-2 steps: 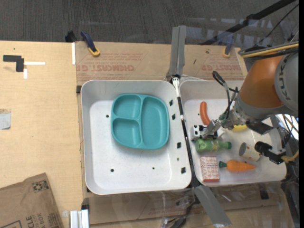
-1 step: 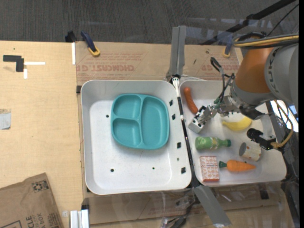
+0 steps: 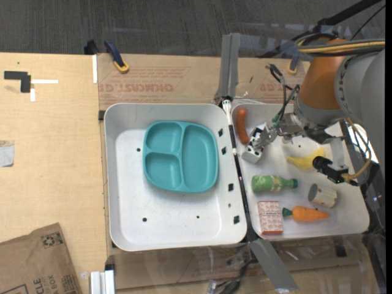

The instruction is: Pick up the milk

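Note:
The milk (image 3: 252, 154) is a small white carton with dark spots, lying at the left side of the right bin (image 3: 361, 222) close to the divider. My gripper (image 3: 264, 138) hangs just above and to the right of the carton, touching or nearly touching its upper end. The grey arm with its orange band (image 3: 323, 81) reaches in from the upper right.
A red sausage (image 3: 242, 124) lies just behind the milk. A green bottle (image 3: 274, 183), a banana (image 3: 299, 161), a small can (image 3: 323, 195), a carrot (image 3: 309, 213) and a red and white box (image 3: 269, 217) share the right bin. A teal divided plate (image 3: 180, 156) sits in the left bin (image 3: 122, 225).

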`<state>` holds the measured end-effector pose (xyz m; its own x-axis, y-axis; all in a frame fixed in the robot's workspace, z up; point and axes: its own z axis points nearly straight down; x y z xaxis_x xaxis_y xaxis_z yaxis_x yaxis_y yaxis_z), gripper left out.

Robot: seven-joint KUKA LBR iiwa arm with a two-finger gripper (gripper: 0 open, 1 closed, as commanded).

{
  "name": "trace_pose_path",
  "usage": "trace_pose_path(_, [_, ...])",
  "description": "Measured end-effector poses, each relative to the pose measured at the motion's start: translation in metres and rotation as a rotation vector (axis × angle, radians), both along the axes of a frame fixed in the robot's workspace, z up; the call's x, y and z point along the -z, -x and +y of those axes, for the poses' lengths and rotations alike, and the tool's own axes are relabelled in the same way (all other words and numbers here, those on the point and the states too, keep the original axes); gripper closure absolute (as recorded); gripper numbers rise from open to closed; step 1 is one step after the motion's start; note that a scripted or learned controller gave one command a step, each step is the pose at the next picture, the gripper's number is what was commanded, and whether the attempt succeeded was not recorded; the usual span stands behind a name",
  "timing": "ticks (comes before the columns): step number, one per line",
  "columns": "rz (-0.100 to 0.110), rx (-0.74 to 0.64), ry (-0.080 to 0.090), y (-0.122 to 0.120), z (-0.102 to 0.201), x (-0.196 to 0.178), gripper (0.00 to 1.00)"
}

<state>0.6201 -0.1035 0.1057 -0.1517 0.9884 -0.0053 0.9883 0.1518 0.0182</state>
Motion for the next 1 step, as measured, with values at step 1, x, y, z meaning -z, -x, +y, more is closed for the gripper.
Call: trace_pose_path(1, [-0.003,0.054,-0.001,-0.0180,0.0021,-0.0003,0.00])
